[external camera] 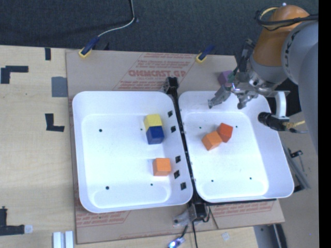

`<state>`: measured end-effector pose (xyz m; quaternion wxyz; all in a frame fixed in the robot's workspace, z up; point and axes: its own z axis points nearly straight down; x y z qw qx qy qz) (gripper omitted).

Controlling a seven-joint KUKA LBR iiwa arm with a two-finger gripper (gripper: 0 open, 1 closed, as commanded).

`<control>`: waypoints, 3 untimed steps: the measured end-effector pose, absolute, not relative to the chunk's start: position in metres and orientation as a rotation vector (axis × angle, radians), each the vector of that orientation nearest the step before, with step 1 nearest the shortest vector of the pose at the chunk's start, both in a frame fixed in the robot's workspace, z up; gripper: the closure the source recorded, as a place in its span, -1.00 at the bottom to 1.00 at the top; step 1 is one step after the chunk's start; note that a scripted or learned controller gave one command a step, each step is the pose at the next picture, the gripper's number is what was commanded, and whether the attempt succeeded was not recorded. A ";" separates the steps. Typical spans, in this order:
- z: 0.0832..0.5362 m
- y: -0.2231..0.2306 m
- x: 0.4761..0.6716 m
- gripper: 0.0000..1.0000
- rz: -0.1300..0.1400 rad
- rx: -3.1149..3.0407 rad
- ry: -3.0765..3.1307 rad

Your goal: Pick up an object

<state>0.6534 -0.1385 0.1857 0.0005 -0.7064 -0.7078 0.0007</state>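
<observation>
Two orange blocks [217, 136] touching, in right bin [269, 174], just below and slightly left of pincer. Pincer [227, 102]: fingers spread apart, nothing between them, hovering over right bin's far edge. Left bin [88, 154], well left of pincer: yellow block [152, 120] touching blue block [154, 134]; orange cube [162, 166] nearer the camera, apart from that pair.

grey arm [310, 45] (orange band), metal gripper [227, 102]
</observation>
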 end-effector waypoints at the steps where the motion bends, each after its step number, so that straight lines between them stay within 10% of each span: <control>1: 0.112 -0.172 0.593 -1.00 -0.004 -2.224 -2.226; 2: 0.124 -0.171 0.595 1.00 -0.015 -2.225 -2.229; 3: 0.112 -0.185 0.604 1.00 -0.012 -2.220 -2.228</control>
